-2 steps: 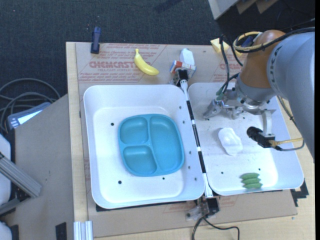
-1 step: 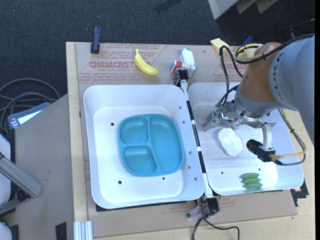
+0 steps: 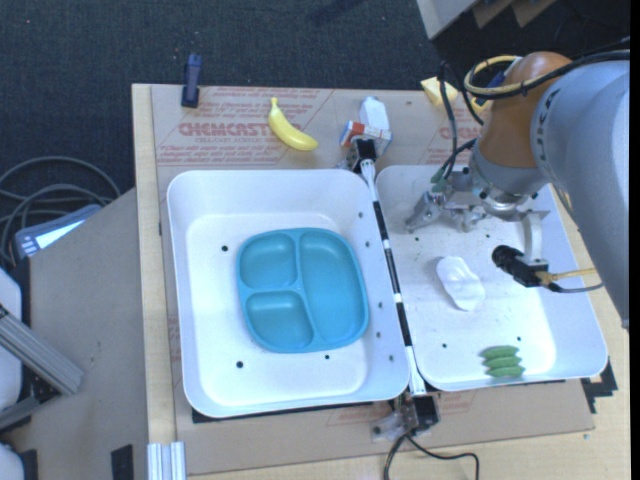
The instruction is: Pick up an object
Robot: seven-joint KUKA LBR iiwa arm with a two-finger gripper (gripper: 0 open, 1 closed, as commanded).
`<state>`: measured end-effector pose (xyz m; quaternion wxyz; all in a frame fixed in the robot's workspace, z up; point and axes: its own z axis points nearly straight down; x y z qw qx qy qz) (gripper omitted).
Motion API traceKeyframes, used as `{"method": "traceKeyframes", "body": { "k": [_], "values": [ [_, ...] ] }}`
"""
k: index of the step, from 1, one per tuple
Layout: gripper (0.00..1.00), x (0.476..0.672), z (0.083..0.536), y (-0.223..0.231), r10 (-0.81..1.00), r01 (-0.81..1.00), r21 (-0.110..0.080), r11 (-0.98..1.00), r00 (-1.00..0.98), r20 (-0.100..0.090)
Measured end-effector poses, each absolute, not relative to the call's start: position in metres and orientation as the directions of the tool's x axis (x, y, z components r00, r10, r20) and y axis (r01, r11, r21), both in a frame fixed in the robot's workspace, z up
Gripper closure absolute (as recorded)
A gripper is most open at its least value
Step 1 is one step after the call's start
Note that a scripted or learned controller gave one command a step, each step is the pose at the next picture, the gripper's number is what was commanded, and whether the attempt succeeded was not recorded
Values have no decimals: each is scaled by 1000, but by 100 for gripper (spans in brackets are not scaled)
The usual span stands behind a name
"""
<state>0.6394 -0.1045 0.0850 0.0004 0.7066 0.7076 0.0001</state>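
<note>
While the arm [image 3: 560, 118] hides its tool, the white object [image 3: 461, 281] lies exposed.

Dark carpet floor [image 3: 90, 28] around a cardboard-topped bench [image 3: 230, 118].

Two bins side by side on the counter [image 3: 150, 268]: left bin [image 3: 200, 358], right bin [image 3: 560, 353]. In the left bin, a divided plate [image 3: 300, 290] near the middle. In the right bin, a crumpled cloth [image 3: 461, 281] about the centre, a pea pod [image 3: 502, 361] nearer the front edge, the claw [image 3: 447, 208] at the back left part. Behind the left bin, on the counter, a banana [image 3: 289, 128]; right of it, a small carton [image 3: 368, 126] at the bins' shared back corner
</note>
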Motion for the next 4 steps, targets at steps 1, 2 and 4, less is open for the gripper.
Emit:
{"method": "traceKeyframes", "body": {
  "k": [1,2,4],
  "values": [
    [0,604,91,-100,1000,1000,-2,0,0,1],
    [0,585,84,-93,1000,1000,-2,-1,1,1],
    [100,558,94,-96,1000,1000,0,-2,2,1]
  ]
}}
